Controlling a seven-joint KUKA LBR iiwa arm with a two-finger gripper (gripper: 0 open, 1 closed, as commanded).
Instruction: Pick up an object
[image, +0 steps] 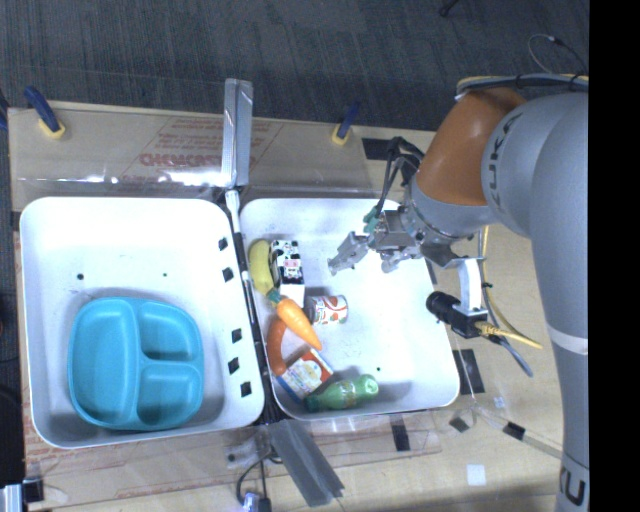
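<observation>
Objects for picking crowd the right bin (420, 385) along its 9 o'clock wall: banana (260, 266), small black-white carton (289, 262), carrot (296, 321), small can (329, 309), snack packet (303, 376), green bottle (345, 392) at 6. Gripper (365, 252) hangs over the bin's centre, at 3 o'clock of the carton, fingers spread, nothing between them. Likely best: go for the can, most isolated, straddle it and descend straight. Carrot lies touching it at 9 and may get nudged. Left bin (40, 290) holds a blue divided tray (137, 362).
</observation>
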